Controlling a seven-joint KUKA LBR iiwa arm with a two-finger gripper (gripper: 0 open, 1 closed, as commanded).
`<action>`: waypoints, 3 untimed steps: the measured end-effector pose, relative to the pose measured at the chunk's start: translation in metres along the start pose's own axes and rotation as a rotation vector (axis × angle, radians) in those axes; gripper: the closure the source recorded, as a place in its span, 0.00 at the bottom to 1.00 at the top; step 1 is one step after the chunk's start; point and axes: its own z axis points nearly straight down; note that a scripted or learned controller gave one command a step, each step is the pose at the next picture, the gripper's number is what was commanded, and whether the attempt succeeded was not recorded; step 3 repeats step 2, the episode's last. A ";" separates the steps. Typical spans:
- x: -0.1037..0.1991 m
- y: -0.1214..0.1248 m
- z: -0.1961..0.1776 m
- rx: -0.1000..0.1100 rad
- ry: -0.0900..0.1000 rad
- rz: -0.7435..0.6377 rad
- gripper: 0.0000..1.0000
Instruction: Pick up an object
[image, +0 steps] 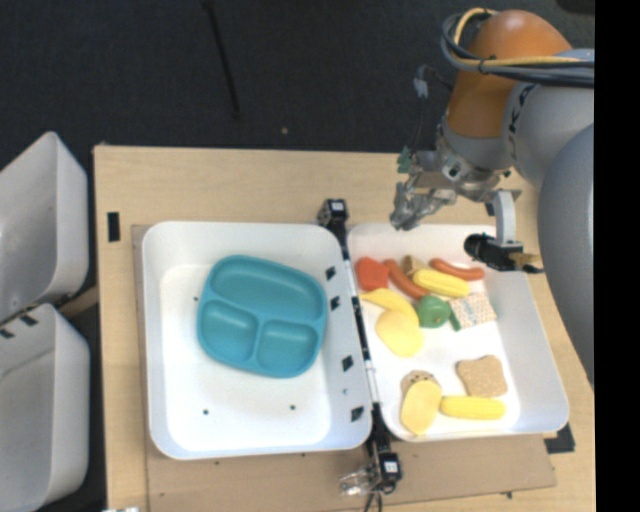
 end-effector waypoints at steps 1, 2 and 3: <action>-0.007 0.009 -0.013 -0.002 0.000 -0.003 1.00; -0.006 0.007 0.007 0.000 0.000 -0.005 1.00; -0.006 0.007 0.007 0.000 0.000 -0.005 1.00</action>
